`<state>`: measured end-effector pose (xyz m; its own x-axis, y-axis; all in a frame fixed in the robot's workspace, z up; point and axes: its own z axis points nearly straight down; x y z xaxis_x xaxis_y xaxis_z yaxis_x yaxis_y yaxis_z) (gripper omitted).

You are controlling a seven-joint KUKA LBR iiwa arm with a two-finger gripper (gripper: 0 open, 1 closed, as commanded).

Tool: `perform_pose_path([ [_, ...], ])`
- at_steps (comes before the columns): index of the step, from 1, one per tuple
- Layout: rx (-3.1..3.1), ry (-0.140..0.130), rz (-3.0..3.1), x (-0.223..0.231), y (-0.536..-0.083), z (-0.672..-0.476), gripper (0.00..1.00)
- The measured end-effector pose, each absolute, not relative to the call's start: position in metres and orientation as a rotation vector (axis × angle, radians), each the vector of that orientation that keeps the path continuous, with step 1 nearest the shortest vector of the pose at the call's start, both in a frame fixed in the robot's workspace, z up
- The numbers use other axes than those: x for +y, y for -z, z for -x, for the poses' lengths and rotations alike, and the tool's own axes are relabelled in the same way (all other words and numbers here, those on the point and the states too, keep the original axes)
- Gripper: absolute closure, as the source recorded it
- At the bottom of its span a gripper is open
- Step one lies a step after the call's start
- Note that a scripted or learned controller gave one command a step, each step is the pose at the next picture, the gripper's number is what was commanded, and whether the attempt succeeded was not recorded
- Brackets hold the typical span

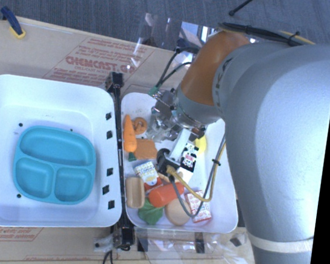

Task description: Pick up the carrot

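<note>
The carrot [129, 133] is a slim orange piece lying lengthwise against the left wall of the right bin [227, 199], in its upper half. My gripper [161, 123] hangs low over the top of that bin, just right of the carrot's upper end. The wrist and cables hide its tip. I see nothing held in it.
Toy food is packed into the right bin: an orange block [145, 150], a small box [147, 170], a bun [134, 191], a red piece [165, 194], a green piece [150, 213] and a carton [200, 210]. The left bin [4, 106] holds a blue divided tray [55, 165].
</note>
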<state>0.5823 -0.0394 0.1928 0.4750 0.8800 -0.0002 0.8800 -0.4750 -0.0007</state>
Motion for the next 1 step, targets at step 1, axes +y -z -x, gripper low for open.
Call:
perform_pose_path([
  [1, -1.644, -0.012, 2.670, -0.0033, -0.1901, -0.4931, 1.00],
])
